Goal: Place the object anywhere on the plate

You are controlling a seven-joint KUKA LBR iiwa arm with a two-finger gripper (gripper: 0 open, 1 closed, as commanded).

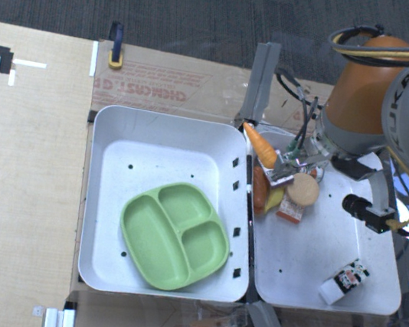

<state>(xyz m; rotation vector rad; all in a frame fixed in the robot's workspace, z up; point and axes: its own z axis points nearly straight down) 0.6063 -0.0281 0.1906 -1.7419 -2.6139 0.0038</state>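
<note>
End effector (291, 164) hangs over the carrot (260, 146); its grip cannot be told

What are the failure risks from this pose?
1. The claw sits over a tight cluster: carrot, a round tan item and packets against the right bin's left wall. It may catch two things or none.
2. The carrot leans on the wall between the bins; a nudge could tip it over or wedge it.
3. The plate lies across that wall, so a low carry might clip the rim.
</note>
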